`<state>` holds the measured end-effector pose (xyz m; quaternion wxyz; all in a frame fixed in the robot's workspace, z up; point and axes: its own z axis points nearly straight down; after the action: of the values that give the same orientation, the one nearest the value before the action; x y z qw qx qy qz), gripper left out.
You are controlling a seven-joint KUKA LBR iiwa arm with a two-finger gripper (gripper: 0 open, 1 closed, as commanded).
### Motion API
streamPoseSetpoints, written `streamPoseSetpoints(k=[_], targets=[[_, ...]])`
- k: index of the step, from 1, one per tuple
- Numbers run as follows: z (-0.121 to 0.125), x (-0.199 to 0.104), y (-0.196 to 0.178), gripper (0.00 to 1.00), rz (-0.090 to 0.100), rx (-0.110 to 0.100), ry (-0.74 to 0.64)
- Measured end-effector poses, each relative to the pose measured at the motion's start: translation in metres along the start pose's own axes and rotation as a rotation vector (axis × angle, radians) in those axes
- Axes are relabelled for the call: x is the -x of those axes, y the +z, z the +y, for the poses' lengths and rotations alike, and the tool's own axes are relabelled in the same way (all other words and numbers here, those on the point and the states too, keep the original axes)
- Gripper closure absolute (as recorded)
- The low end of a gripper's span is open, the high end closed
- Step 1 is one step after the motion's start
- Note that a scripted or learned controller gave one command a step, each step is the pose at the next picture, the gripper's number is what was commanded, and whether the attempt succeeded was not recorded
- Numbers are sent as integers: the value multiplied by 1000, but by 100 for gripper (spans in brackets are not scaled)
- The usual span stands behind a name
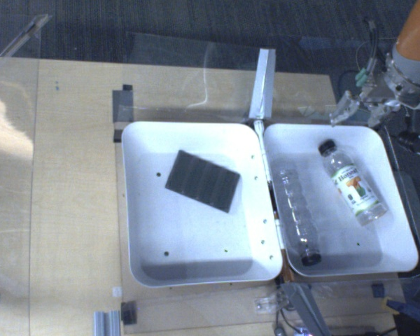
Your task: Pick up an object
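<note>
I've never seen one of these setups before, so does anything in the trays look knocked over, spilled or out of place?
Nothing looks spilled or broken. Both clear bottles lie on their sides in the right bin: a labelled bottle at a slant, and a plain bottle along the left wall. A dark flat pad sits askew in the left bin.

Overhead slanted view of both bins [196, 135]

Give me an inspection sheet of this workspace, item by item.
Surface: wooden bench bearing two white bins, left bin and right bin.
Job's things: dark flat pad in left bin; labelled bottle and clear bottle in right bin, apart.
Clutter: nothing seen.
Grippers: gripper above right bin's far edge, holding nothing visible.
Cables: wires by the wrist.
Surroundings: dark carpet.
</note>
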<state>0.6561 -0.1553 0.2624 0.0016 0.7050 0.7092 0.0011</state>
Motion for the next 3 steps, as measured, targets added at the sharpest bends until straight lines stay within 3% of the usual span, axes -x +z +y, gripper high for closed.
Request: streamPoseSetpoints(k=[1, 2, 3], targets=[[5, -41, 13, 0, 0, 1, -53], [3, -36, -6, 0, -1, 3, -71], [-6, -4, 73, 0, 0, 0, -118]])
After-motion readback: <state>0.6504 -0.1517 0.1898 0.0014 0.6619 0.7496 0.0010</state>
